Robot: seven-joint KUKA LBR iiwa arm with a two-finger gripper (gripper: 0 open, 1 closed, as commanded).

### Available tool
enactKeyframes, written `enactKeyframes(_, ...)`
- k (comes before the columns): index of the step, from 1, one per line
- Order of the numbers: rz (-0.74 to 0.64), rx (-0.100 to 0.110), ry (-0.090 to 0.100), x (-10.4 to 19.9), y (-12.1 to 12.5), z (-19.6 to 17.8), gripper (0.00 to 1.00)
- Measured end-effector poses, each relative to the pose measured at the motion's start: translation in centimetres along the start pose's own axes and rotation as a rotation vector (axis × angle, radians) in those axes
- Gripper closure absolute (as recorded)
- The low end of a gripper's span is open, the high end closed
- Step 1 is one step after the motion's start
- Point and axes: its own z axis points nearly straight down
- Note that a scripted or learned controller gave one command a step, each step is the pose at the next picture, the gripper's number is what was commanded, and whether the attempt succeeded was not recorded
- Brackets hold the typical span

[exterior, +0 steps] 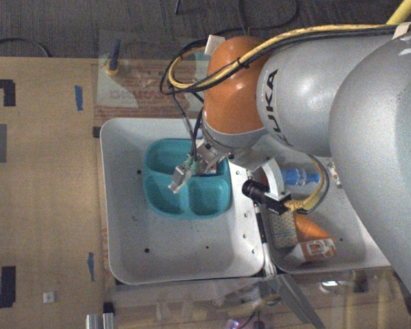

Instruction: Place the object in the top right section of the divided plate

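A teal divided plate [157, 187] lies in the upper part of the left white bin [171, 252]. My gripper [179, 179] hangs low over the middle of the plate, above the ridges between its sections. A small greenish bit [190, 163] shows just behind the gripper's tip; whether it is a held object I cannot tell. The orange-banded wrist covers the plate's upper right part.
The right bin [349, 256] holds a clear bottle with a blue label [303, 178], an orange item [314, 228], a speckled grey pad [282, 232] and a small carton [319, 249]. The lower half of the left bin is bare white floor.
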Motion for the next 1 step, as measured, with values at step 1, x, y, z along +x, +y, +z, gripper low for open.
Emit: enactKeyframes(1,-0.167,0.0,-0.003,-1.06,6.29,-2.64,0.0)
